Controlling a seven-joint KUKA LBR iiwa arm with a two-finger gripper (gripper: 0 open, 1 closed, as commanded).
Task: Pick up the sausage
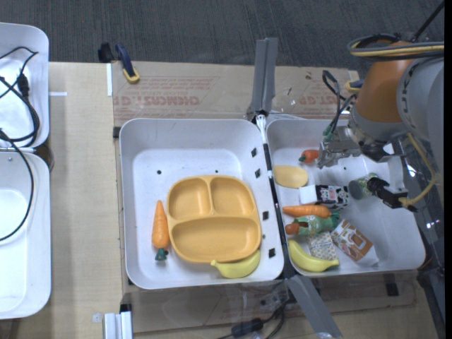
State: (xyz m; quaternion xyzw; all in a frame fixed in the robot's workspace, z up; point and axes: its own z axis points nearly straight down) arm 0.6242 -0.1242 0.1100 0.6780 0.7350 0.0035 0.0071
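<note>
A small reddish-orange piece that looks like the sausage [309, 155] lies near the back of the right bin [402, 260]. My gripper [329, 154] hangs low over that bin, just to the right of the sausage and close to its end. From here I cannot make out whether it touches the sausage. The grey arm with its orange band [385, 83] reaches in from the right, above the bin's back right corner.
The right bin also holds a pale yellow lump [291, 176], a carrot [307, 210], a banana [311, 258], green items [319, 224] and packets [351, 240]. In the left bin [138, 189] sit a yellow divided plate [212, 240], a carrot [160, 224] and a banana [238, 267].
</note>
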